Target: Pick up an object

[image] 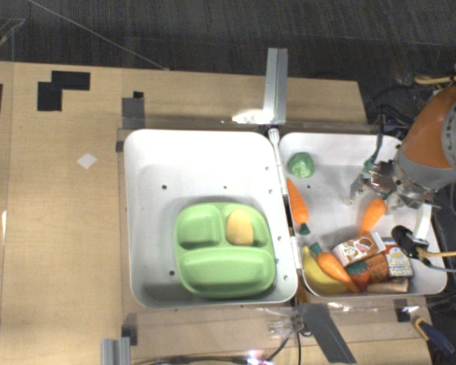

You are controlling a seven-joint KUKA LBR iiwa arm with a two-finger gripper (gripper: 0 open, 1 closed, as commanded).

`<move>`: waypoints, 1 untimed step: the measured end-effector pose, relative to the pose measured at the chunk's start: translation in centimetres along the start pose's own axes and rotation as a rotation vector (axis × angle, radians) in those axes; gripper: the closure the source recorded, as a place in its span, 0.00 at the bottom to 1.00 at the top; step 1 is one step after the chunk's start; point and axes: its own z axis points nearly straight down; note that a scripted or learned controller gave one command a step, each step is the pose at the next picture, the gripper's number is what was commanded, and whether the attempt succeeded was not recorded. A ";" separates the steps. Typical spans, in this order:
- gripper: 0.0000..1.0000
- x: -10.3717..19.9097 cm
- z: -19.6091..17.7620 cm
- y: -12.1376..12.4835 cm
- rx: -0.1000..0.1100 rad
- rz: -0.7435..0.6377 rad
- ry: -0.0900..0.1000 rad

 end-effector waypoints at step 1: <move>1.00 0.4 -1.3 0.3 -0.007 -0.009 0.003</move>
